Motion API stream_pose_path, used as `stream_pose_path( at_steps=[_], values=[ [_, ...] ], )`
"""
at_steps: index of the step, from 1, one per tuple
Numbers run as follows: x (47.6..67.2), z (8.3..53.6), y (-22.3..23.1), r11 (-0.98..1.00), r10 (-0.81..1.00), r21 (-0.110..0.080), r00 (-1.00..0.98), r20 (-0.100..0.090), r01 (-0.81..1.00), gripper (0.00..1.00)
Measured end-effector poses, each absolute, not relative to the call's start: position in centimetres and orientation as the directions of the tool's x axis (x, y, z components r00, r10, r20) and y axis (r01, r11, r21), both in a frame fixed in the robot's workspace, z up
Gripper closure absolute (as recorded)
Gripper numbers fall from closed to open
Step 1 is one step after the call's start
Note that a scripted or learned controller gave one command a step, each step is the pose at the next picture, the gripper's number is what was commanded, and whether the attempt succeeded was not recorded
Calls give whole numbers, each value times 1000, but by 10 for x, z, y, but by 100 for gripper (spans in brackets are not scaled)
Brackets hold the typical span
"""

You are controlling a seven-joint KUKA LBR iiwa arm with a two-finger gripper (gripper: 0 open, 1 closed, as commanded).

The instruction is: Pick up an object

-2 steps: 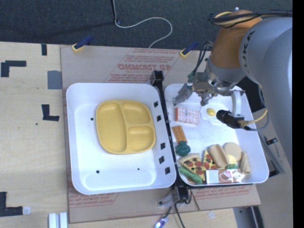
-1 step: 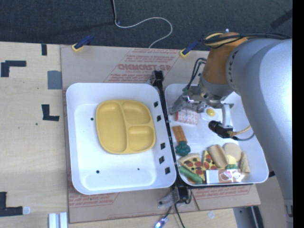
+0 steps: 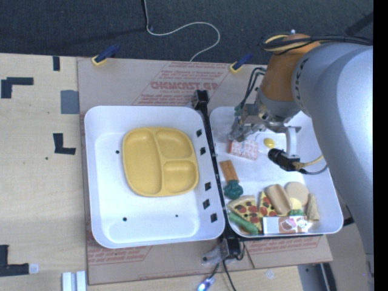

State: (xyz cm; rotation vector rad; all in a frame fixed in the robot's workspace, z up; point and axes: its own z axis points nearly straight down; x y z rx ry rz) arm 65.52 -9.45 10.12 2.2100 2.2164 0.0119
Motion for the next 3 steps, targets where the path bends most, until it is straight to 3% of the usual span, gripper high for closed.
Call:
stream_pose_path(
  at_steps=[1, 2, 3],
  values=[
    [655, 100, -94, 2, 1000, 12, -2, -2, 1000, 0],
    [641, 90, -115, 2, 1000, 13, -2, -2, 1000, 0],
    [642, 102, -116, 3, 1000, 17, -3, -6, 1000, 100]
  ],
)
